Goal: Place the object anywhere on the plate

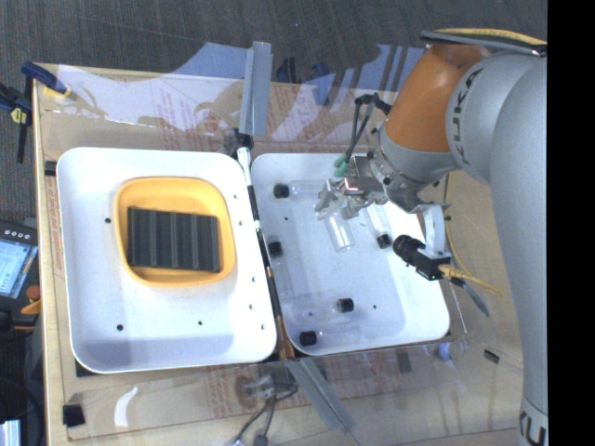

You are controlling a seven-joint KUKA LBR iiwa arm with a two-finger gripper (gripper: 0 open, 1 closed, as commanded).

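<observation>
A yellow plate [172, 191] lies in the left white bin [93, 323]. A dark ribbed rectangular piece [174, 240] rests flat on the plate's middle. My gripper [339, 216] hangs over the upper middle of the right white bin [409, 314], well to the right of the plate and apart from it. I see nothing clearly held at its tip. Several small black bits lie on the right bin's floor, among them one [281, 191] left of the gripper, one [383, 241] just right of it and one [345, 304] below it.
The grey arm with its orange band [437, 100] comes in from the right over the right bin's far corner. A black cable clip [416, 254] hangs beside the wrist. A raised divider [258, 240] separates the two bins. A handheld device [14, 268] sits at the left edge.
</observation>
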